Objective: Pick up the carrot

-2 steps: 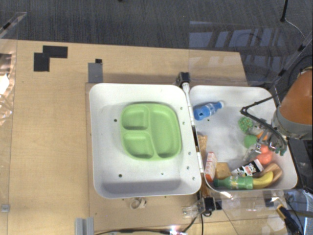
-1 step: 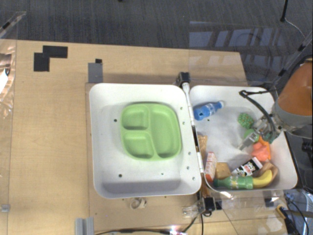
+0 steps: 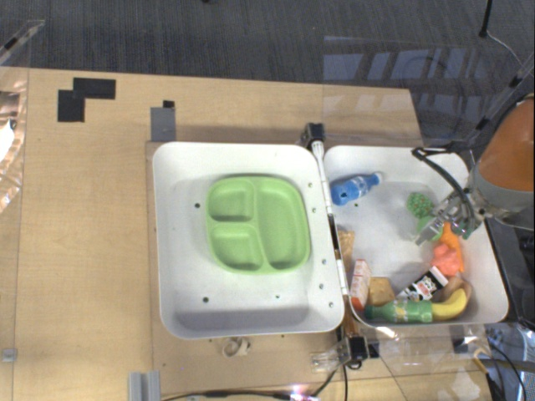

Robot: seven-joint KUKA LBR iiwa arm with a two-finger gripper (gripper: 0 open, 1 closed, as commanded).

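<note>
The carrot (image 3: 450,256) is an orange piece lying near the right wall of the right bin (image 3: 384,232). My gripper (image 3: 441,222) hangs just above and to the left of the carrot's upper end, at or very near it. A green leafy toy (image 3: 420,203) lies just to the gripper's upper left. The wrist hides where the fingertips meet the carrot, so no grasp can be made out.
A blue bottle (image 3: 353,188) lies at the right bin's back left. Along its front edge are a banana (image 3: 452,306), a green bottle (image 3: 399,312), a black-and-white pack (image 3: 425,286) and a red-and-white packet (image 3: 360,278). The left bin (image 3: 175,182) holds a green divided plate (image 3: 255,224).
</note>
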